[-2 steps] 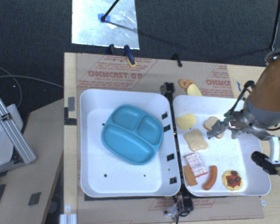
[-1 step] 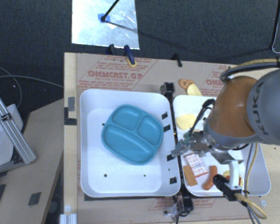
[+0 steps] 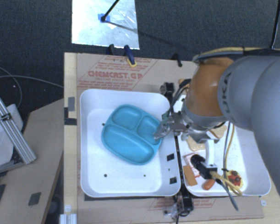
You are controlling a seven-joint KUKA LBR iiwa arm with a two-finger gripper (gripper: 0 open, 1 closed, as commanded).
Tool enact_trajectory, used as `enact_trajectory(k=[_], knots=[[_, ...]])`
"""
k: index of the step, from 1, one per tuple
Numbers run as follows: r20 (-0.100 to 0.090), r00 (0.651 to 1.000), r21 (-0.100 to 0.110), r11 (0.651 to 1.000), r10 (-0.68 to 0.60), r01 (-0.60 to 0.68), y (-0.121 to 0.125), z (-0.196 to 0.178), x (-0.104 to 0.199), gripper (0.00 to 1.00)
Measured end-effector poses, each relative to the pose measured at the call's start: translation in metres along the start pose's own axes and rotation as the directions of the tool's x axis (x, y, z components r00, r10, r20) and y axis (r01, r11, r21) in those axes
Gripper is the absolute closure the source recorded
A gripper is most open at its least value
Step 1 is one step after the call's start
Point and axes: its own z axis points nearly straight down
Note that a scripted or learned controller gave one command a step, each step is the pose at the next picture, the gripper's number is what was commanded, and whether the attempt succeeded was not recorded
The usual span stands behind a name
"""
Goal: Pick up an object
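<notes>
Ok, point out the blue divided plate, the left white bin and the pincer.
blue divided plate (image 3: 127, 140): camera view, large lower compartment.
left white bin (image 3: 124, 180): camera view, bare floor below the plate.
pincer (image 3: 161, 132): camera view, tips at the plate's right rim.

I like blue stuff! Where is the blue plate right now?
The blue plate lies in the left bin, toward its right side, with the gripper at the plate's right edge.

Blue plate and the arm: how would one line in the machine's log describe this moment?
arm: over bins' divide | gripper: at blue plate right rim | plate: flat in left bin | lifted: not evident
</notes>
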Motion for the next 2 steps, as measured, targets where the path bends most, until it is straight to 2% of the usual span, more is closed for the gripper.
enact_trajectory(k=[1, 2], knots=[[0.003, 1.000, -0.002, 1.000, 0.007, -0.007, 0.071, 0.000, -0.026, 0.00], [0.000, 1.000, 0.000, 1.000, 0.002, -0.002, 0.070, -0.032, 0.022, 0.00]])
